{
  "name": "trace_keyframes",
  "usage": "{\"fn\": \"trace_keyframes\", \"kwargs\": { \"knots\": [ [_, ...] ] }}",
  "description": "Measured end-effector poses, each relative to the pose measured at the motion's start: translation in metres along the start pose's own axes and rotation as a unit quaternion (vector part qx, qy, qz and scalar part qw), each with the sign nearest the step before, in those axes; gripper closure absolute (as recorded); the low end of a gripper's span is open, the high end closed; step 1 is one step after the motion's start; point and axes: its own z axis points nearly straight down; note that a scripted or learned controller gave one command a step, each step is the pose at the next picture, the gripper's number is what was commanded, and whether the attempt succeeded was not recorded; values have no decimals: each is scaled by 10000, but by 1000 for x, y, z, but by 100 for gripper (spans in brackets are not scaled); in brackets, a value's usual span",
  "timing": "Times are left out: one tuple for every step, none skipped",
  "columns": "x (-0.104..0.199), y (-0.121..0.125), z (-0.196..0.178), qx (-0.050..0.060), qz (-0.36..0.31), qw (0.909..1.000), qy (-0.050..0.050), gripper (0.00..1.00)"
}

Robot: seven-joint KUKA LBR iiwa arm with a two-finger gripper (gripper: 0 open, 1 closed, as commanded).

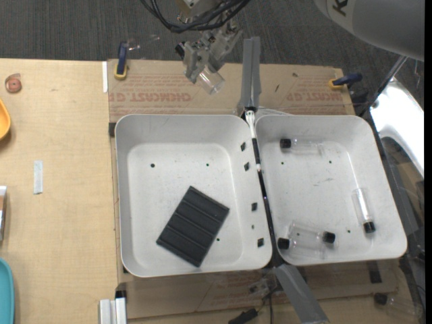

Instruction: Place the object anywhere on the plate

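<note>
A black ridged rectangular plate (194, 225) lies at a slant on the floor of the left white bin (135, 181), toward its front. My gripper (208, 73) hangs high at the top of the camera view, over the cardboard behind the left bin's back right corner. A small clear vial (212, 82) shows between its fingertips, well away from the plate.
The right white bin (378, 181) holds more clear vials with black caps: one at the back left (302, 145), one at the right (362, 206), others at the front (308, 237). A grey divider post (251, 73) rises between the bins. Clamps (122, 59) grip the cardboard's back corners.
</note>
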Motion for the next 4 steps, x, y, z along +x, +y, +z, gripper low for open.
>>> {"fn": "trace_keyframes", "kwargs": {
  "knots": [
    [-30, 51, 148, -19, -1465, 9892, 0, 100],
    [-75, 144, 101, -24, -2476, 9689, -1, 100],
    [-31, 173, 94, -26, -3703, 9289, -5, 100],
    [-11, 116, 79, -21, -4072, 9133, -15, 100]
  ]
}}
